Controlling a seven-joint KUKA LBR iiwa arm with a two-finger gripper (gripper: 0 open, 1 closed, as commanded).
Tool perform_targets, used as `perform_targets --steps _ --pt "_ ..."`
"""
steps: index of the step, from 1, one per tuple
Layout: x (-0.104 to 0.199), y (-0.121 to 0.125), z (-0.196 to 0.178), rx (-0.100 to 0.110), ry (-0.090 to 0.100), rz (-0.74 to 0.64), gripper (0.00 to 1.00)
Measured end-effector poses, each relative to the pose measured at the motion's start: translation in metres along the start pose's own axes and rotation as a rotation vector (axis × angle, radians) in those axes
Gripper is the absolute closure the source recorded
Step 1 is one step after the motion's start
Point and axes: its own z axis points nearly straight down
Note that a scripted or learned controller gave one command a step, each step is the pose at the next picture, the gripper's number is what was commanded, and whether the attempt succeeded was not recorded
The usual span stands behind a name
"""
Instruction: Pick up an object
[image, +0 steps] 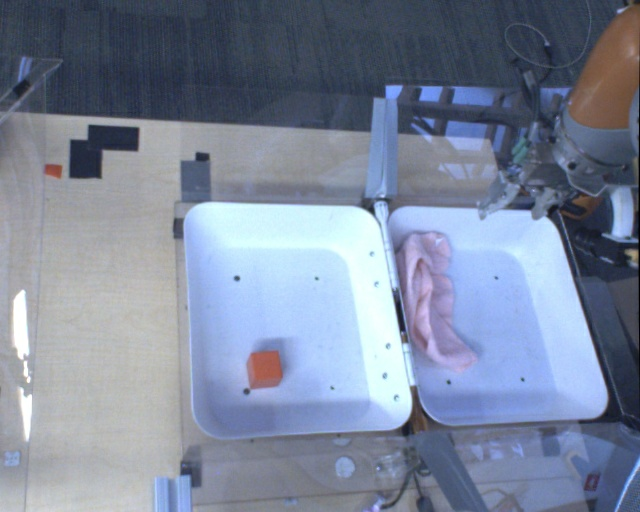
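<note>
The arm comes in as a rounded orange band, smooth and glossy, with a paler highlight along its curve. Just behind the fingers the casing turns to a light grey ring, and below that sits a darker grey wrist block with small fittings I can't make out. The gripper is pale metal, grey-silver, its two fingers slim and angular. Beside the wrist, close behind the fingers, there are touches of green and orange that look like wiring or connectors. A thin dark cable loops in the air above the fingers and runs down to the wrist block.
</note>
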Motion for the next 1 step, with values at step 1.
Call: perform_targets --steps 1 --pt "0.0251 0.0058 0.1403 -0.003 0.000 -0.054 0.00"
